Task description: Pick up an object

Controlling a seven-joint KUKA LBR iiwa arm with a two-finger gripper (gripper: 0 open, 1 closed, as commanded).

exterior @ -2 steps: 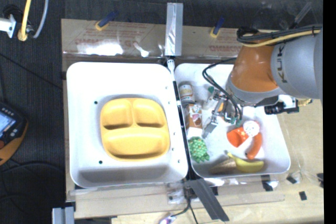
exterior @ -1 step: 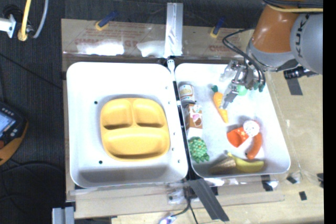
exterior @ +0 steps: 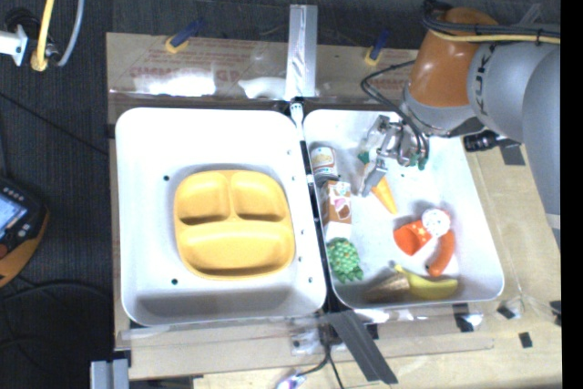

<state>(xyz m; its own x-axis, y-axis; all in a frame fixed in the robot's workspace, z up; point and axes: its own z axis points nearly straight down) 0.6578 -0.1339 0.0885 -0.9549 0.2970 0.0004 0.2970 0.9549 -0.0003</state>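
My gripper [exterior: 375, 168] hung low over the upper part of the right bin [exterior: 483, 223], its two fingers [exterior: 369, 182] spread a little apart with nothing between them, the tips just above and beside the carrot [exterior: 384, 194]. That orange cone lay on the bin floor pointing down and to the right, near enough that I judged it the object to go for. Just left of it, along the wall shared with the left bin [exterior: 137, 159], stood a small can [exterior: 322, 161] and below it a brown-and-white carton [exterior: 339, 203]; a bunch of green grapes [exterior: 344, 260] sat further down. Well apart, toward the lower right, were a red cup [exterior: 412, 238], a white round piece [exterior: 435, 220], a sausage [exterior: 441, 254] and a banana [exterior: 428, 287]. The yellow divided tray [exterior: 235, 223] in the left bin played no part. To do the grasp well, I reckoned I should turn the wrist so the fingers closed across the carrot's width rather than along its length, centre on its thicker end where a tapered shape slips least, and come straight down until the tips nearly touched the floor before closing. I also needed to stay clear of the carton, since a finger landing on it would have pushed the carrot away.
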